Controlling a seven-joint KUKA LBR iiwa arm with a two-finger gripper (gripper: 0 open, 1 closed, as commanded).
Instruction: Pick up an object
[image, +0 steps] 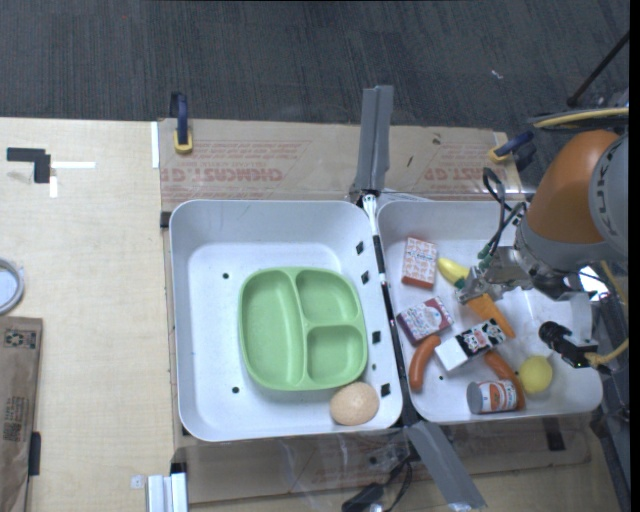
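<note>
Jaws are down in the right bin, right at the top end of the carrot, beside the banana — clenched or released, I cannot tell. Sausage, can and lemon lie nearer the front. Left bin carries a green tray and an egg.

The arm is grey, with a broad rounded orange band above the wrist. Thin black cables loop along its left side. The gripper is a small metal-grey piece, with a black fitting just below it.
</note>
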